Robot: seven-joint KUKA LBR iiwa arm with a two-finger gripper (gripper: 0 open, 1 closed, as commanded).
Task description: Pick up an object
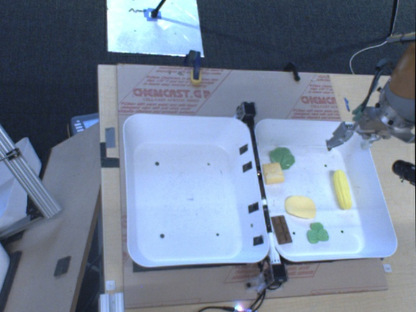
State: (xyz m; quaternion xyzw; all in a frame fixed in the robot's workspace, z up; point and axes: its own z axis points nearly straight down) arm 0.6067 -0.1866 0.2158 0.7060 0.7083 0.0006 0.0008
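Gripper point(351, 135) hovers over far right corner of right bin point(377, 239). Fingers appear spread apart, w/ nothing between them. Candidates all lie in right bin: corn cob point(342, 189) nearest, just below gripper; green leaf point(282, 156), yellow block point(272, 173), yellow slice point(300, 207) further left. Task barely begun; descent, grasp, lift all left to do.

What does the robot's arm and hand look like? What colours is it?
The arm is grey metal with an orange band above the wrist. At its end sits the hand, made of grey and silver metal parts with thin, pointy fingers. A pale, thin cable loops in the air beside the arm, and a dark wire runs down along it.
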